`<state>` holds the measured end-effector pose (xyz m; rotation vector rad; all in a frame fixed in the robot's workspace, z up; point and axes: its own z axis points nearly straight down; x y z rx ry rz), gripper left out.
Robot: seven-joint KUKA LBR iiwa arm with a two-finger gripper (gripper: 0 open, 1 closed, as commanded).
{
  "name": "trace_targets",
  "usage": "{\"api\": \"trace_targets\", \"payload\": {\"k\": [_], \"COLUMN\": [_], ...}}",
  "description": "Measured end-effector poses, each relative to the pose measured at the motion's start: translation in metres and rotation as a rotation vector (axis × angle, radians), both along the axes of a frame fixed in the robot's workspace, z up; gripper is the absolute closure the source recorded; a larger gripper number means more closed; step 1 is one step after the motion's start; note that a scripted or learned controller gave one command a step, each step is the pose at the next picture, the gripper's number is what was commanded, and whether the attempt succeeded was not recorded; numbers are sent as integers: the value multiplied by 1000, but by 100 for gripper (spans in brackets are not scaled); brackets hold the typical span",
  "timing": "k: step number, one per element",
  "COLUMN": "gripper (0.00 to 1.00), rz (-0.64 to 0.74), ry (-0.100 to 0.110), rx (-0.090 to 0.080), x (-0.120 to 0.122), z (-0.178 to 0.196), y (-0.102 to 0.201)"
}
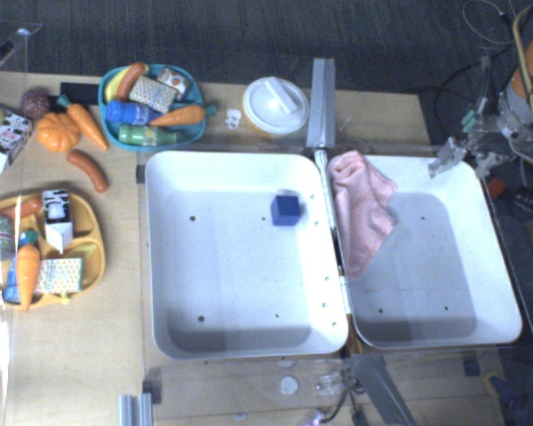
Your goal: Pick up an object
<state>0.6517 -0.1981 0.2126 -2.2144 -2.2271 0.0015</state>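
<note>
A small blue cube [286,209] rests on the floor of the left bin [173,327], toward its far right part. A pink cloth [360,207] lies crumpled in the right bin [497,318], draped against its left wall. My gripper [448,158] hangs at the far right corner of the right bin, just above the rim, well away from both the cloth and the cube. Nothing is seen in it.
Left of the bins, a blue bowl [151,105] and a yellow plate [40,251] hold toy food, with a pumpkin [56,132], carrot and sausage [89,169] loose on the bench. A white lidded bowl [277,105] and a metal post [321,105] stand behind the bins. Cables hang at the far right.
</note>
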Motion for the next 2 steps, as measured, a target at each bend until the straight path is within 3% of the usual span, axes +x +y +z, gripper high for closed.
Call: {"api": "trace_targets", "payload": {"k": [1,2], "gripper": [0,0], "rz": [-260,-173], "ry": [-2,2], "rx": [-2,0], "x": [0,17], "z": [58,-98], "y": [40,86]}}
